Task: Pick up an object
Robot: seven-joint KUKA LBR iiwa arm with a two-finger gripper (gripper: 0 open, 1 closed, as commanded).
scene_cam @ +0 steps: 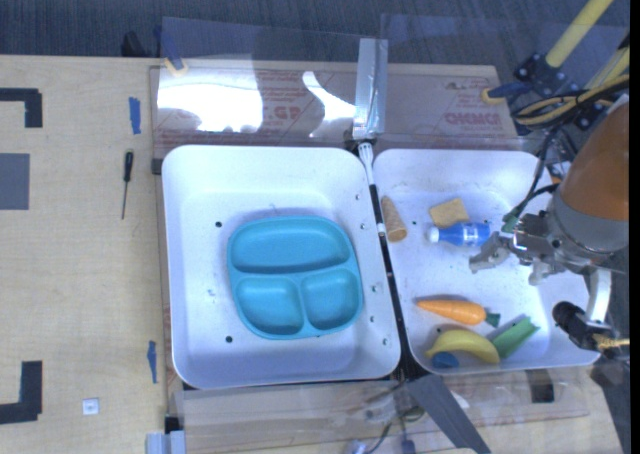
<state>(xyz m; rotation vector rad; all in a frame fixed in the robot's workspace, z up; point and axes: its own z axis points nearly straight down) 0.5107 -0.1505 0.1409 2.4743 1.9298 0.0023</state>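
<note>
You have two smooth white plastic bins: the left bin [190, 272] looks matt and holds a satin-smooth blue plastic tray [293, 274]. To the right of that tray, the right bin [420, 182] carries a glossy orange carrot [455, 310], a shiny yellow banana [464, 345] and a clear-looking bottle [460, 234], all seemingly plastic. Behind the tray, the clear sheet [260, 92] glares brightly. The bench [70, 272] to its left shows pale matt wood grain.
</note>
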